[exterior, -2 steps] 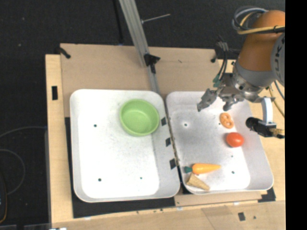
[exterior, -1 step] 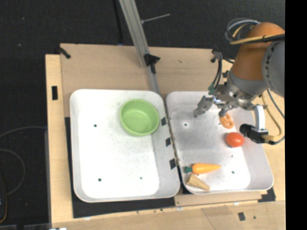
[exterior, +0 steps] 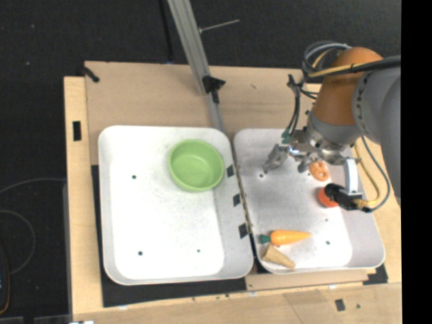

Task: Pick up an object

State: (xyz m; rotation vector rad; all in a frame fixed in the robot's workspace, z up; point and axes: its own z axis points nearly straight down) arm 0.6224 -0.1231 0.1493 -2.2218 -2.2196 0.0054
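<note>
Carrot [exterior: 289, 236], toy, orange with a green stem end: you'll find it lying flat near the front edge of the right bin [exterior: 283, 201], stem pointing toward the divider between the bins. Touching it on the near side is a tan wedge-shaped piece [exterior: 279, 256].

Gripper [exterior: 291, 158] sits over the rear half of the same bin, well apart from the carrot, which lies toward the camera from it. You can see grey fingers [exterior: 274, 159] splayed out to the left, apart from one another, nothing between them.

Just right of the gripper, a small orange-and-white object [exterior: 319, 171] rests on the bin floor; beyond it a red-orange piece [exterior: 329, 196] lies near a black fitting.

Left bin [exterior: 135, 241]: green bowl [exterior: 196, 165], upright, at the rear right corner.

Grey arm [exterior: 378, 106] enters from your right, orange band [exterior: 341, 90] above the wrist.
</note>
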